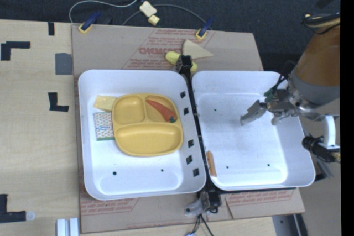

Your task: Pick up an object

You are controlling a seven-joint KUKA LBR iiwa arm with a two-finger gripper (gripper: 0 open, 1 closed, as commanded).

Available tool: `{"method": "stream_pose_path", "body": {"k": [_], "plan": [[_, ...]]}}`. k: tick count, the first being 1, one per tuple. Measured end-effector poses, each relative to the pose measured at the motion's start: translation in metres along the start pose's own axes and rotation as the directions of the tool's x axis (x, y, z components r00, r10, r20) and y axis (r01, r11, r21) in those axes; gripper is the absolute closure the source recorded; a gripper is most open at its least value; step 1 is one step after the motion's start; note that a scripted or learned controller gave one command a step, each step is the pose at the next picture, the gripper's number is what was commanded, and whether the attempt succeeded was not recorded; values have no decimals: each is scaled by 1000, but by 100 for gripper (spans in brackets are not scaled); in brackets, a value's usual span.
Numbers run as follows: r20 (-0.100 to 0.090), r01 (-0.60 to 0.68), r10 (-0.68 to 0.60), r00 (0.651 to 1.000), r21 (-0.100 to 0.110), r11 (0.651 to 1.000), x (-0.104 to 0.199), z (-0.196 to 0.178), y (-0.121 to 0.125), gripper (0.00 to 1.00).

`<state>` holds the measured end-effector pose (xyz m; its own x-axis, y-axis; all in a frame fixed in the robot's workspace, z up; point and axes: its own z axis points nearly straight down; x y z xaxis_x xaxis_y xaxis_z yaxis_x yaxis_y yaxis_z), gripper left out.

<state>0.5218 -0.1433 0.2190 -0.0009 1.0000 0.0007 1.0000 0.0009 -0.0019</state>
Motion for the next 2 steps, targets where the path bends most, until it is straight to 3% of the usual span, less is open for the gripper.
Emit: {"method": "stream_pose_path", "body": {"k": [1,2], "plan": [[-2,11,-11,1000,-5,1000,80,18,98,0],[3,-1,1,1000,5,1000,40,123,145,0]]}}
